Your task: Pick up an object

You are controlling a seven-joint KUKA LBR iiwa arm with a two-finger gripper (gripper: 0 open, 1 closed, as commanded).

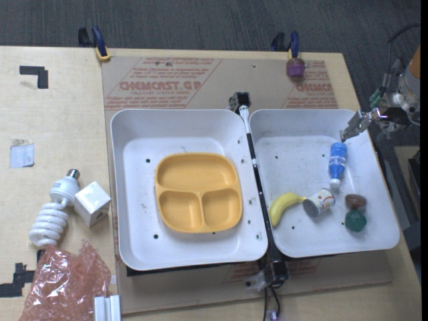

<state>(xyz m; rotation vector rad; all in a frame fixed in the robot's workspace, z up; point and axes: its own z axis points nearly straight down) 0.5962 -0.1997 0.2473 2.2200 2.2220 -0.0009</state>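
The gripper (353, 128) hangs over the upper right rim of the right bin (294, 122) with nothing between its fingers; whether they are apart or together cannot be told. Just below it in that bin lies a blue-capped bottle (337, 162), and farther below a small printed cup (319, 202) on its side touching a banana (284, 206), a brown object (355, 200) and a green ball (355, 221). Well to the gripper's left, the left bin (134, 246) holds a yellow divided tray (198, 192), and the board (160, 79) under both bins bears red lettering reading "CHEMCAST", the rest unclear.
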